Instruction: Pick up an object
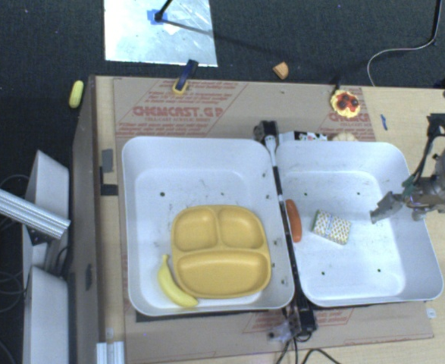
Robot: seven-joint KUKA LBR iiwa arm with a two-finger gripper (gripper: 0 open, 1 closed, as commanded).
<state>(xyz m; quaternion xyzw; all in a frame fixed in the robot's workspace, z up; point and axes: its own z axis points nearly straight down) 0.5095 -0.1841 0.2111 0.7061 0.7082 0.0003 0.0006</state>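
2 targets are lying in the right white bin (pixel 415 237): hand (pixel 379 212), grip unreadable, is hovering near the patterned square packet (pixel 332 227); centring above it matters.

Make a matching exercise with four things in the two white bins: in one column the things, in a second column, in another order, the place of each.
Things:
1. banana
2. yellow divided plate
3. orange carrot-like stick
4. patterned small block

Places:
A. right bin, along its left wall
B. left bin, middle of the near half
C. right bin, on the floor left of the gripper
D. left bin, near-left corner, beside the plate

Pairs: 1-D, 2-B, 3-A, 4-C
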